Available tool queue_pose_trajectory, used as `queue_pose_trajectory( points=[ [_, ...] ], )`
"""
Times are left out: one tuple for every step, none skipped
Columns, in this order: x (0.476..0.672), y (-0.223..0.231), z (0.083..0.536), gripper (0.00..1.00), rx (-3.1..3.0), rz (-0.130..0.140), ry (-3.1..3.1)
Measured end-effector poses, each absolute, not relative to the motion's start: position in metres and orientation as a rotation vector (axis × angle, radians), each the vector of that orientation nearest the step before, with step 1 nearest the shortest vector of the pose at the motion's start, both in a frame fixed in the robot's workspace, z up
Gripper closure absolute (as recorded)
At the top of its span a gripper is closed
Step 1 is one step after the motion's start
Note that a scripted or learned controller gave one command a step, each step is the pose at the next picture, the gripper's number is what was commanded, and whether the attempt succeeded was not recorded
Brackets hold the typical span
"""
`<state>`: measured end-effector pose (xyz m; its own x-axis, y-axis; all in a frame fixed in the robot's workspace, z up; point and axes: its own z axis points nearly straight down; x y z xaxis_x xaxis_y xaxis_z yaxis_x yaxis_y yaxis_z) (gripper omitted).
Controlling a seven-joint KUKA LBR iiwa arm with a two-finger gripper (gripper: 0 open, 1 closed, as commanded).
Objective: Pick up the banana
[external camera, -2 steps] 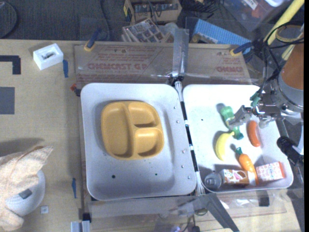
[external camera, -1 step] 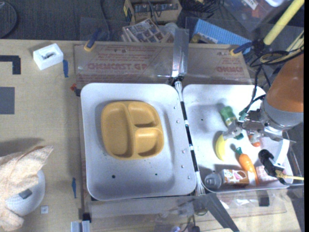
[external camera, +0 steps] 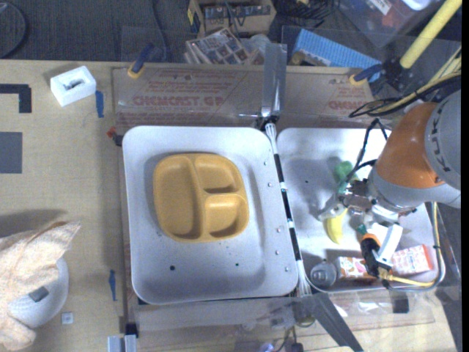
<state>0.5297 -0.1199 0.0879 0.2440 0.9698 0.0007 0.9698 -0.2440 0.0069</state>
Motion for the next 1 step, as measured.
queue_pose_trajectory(
  points=[
    [0.5308, -0.1212, 0.0990, 1.00, 2.475, 0.014, 1.922]
  ],
)
